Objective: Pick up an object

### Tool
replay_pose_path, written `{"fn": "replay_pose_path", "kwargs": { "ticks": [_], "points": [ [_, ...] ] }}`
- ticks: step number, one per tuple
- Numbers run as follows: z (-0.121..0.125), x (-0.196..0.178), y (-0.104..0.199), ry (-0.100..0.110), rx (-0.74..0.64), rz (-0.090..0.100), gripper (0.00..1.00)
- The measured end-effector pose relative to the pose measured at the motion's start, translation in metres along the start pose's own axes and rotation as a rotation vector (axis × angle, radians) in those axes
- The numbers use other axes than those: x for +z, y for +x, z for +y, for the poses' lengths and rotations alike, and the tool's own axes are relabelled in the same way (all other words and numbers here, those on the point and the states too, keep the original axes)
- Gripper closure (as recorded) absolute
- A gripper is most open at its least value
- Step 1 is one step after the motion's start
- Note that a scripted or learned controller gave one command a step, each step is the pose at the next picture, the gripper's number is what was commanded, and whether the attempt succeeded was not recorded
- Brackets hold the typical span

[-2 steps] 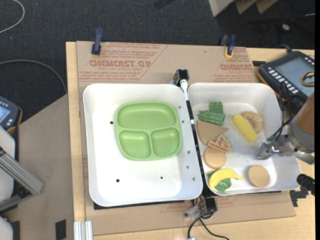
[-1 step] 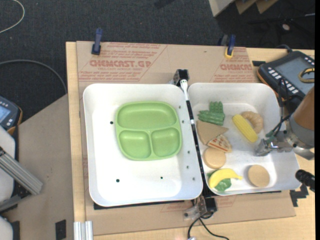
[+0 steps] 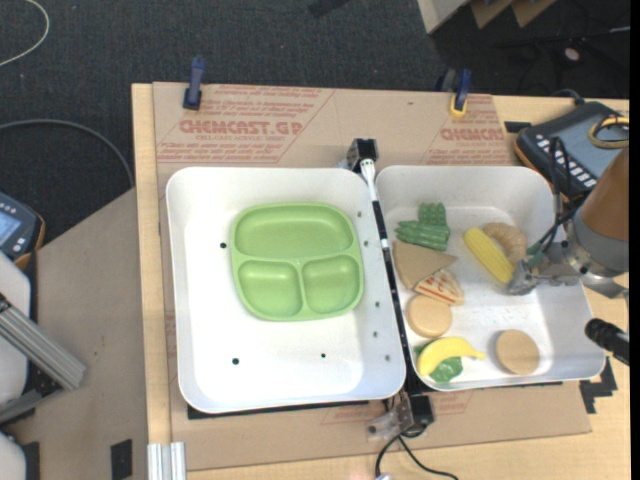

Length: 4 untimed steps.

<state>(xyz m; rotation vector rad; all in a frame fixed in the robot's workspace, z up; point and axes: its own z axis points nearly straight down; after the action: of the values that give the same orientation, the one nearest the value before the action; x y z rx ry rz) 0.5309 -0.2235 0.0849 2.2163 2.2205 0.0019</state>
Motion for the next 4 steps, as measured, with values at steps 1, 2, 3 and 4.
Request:
{"fn": "replay_pose_path", "kwargs": {
  "ticks": [1, 2, 3, 4],
  "points": [
    [0.039, 0.0, 0.004, -0.001, -0.001, 0.0, 1.0],
    [0.085, -0.002, 0.0, -0.002, -0.001, 0.0, 1.0],
    [0.136, -0.002, 0.071, 0.011, -0.006, 0.003, 1.0],
    [0.133, 0.001, -0.005, 0.008, 0.007, 0.001, 1.0]
  ]
}}
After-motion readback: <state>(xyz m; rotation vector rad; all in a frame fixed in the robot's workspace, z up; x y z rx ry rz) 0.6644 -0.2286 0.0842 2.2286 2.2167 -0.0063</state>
